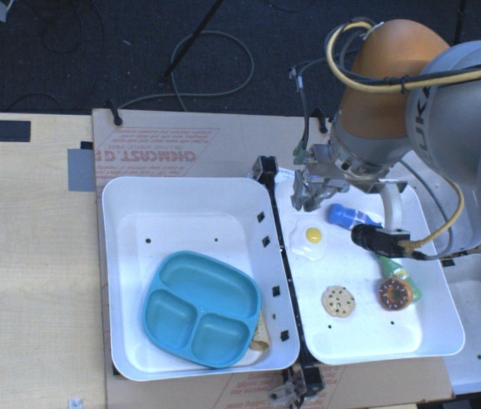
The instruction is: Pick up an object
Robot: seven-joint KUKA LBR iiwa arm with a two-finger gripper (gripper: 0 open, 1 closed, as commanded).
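So far nothing looks picked up: the gripper point(309, 192) hangs low over the far end of the right bin point(445, 331), and whether it is spread or closed I cannot tell. The likeliest targets (a fried egg point(312, 237) just below it, a blue bottle point(341, 216) beside it) lie on the bin floor, so the grasp and lift remain.

Two white bins point(121, 228) sit side by side on a brown cardboard sheet point(181, 147) over the pale wooden desk point(27, 271). Black cables point(215, 49) loop across the dark floor point(53, 58) beyond the far edge.
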